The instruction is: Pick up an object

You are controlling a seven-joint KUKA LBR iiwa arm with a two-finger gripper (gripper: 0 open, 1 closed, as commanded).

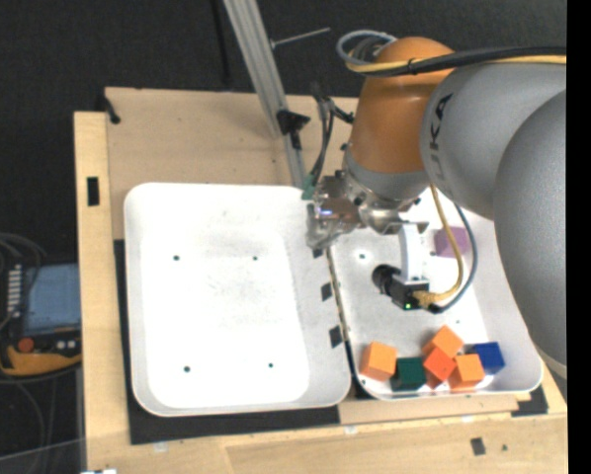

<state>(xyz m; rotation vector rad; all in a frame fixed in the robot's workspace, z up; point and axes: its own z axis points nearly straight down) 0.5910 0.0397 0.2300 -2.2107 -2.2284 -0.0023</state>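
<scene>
Coloured blocks in right bin's near corner, gripper well apart.

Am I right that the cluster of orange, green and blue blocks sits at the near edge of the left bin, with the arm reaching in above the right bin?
Not quite. The camera view shows the blocks at the near edge of the right bin, not the left bin. The arm does reach in above the right bin.
</scene>
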